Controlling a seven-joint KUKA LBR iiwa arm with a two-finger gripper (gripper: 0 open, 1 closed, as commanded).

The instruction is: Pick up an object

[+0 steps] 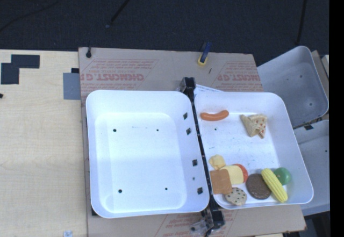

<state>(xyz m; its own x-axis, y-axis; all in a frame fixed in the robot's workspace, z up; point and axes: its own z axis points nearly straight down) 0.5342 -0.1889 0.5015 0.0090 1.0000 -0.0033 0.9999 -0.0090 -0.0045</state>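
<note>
Lying alone near the right bin's (294, 142) far edge, the sausage (214, 115) looks the easiest pick. Corn (274, 185), cookie (235, 196) and others crowd the near edge, likely awkward to separate. The gripper's state I cannot tell.

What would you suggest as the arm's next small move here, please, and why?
Probably bring the arm over the right bin and descend on the hot dog. It lies alone near the bin's far edge with bare floor around it, while the corn cob, cookie and other pieces crowd together at the near edge, making a clean grasp there harder.
</note>
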